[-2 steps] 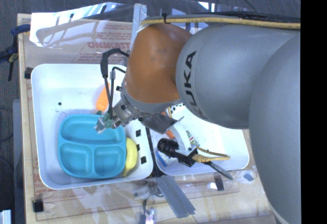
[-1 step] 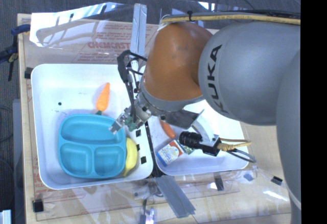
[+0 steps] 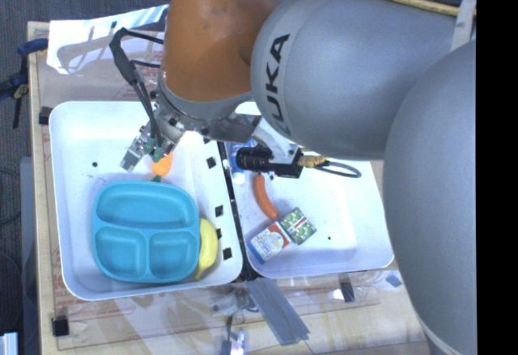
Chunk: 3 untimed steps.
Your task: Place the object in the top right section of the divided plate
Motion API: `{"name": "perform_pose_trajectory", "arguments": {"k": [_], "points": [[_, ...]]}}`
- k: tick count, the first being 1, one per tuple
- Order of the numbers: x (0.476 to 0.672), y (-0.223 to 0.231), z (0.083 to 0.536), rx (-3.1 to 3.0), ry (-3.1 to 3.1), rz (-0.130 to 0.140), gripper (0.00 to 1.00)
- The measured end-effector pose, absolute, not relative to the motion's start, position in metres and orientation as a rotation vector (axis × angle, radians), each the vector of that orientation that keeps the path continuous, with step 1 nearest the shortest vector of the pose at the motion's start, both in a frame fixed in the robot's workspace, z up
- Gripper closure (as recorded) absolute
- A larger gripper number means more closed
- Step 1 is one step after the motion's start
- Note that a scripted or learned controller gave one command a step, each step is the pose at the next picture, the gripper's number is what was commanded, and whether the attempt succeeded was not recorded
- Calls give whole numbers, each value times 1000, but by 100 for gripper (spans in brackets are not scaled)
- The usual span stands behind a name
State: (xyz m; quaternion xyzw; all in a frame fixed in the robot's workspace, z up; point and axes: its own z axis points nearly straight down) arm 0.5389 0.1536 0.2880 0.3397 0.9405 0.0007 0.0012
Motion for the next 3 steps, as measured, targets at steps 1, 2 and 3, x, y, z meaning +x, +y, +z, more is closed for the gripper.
{"name": "perform_pose_trajectory", "arguments": {"k": [1, 2, 3], "points": [[478, 105, 298, 768, 3045, 0, 100], [494, 138, 133, 1228, 2897, -6, 100], [494, 138, 134, 1228, 2896, -6, 0]]}}
